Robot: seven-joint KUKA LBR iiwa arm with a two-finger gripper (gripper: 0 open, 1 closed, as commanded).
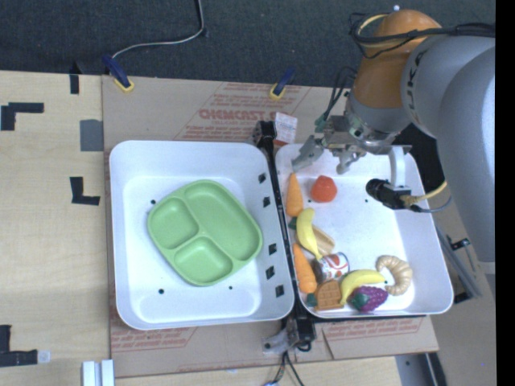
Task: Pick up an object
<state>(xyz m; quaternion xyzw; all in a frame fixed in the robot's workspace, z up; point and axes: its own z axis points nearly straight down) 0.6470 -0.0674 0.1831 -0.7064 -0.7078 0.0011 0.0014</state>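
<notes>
On the worktop [48, 215] two bins sit side by side, the left bin [129, 167] holding a green tray [203, 232], while the hand [326, 157], open and empty, hangs at twelve o'clock over the tomato [323, 188], likely its target.

green divided plate [204, 232] in left bin [129, 167], cardboard sheet [201, 111], black cable [189, 22]

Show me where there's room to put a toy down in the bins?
Left bin: bare floor rings the green tray, widest along the near edge. Right bin: open floor right of the tomato, up to the far wall under the hand. The near-left corner is crowded: carrots, bananas, grapes.
</notes>
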